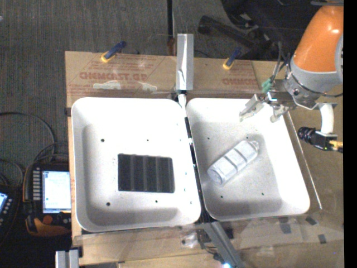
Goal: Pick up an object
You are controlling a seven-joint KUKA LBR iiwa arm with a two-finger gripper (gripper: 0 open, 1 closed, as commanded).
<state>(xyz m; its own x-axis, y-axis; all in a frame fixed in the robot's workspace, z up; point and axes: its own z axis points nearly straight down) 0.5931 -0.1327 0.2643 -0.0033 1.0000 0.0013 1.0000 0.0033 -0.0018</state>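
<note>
Bottle (234, 161), white and lying on its side, rests slantwise in the right bin (290, 197), near that bin's middle. Up toward the bin's far rim, the tool (261, 109) hovers with its two fingers spread apart, nothing between them. A dark ribbed block (146, 173) lies in the left bin (89, 149).

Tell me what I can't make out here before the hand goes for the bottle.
- Hand, camera view: too small and slanted to judge its opening.
- White bottle in the right bin: underside hidden by its own body; label too blurred to read.
- Black block in the left bin: its height is unreadable from above.
</note>
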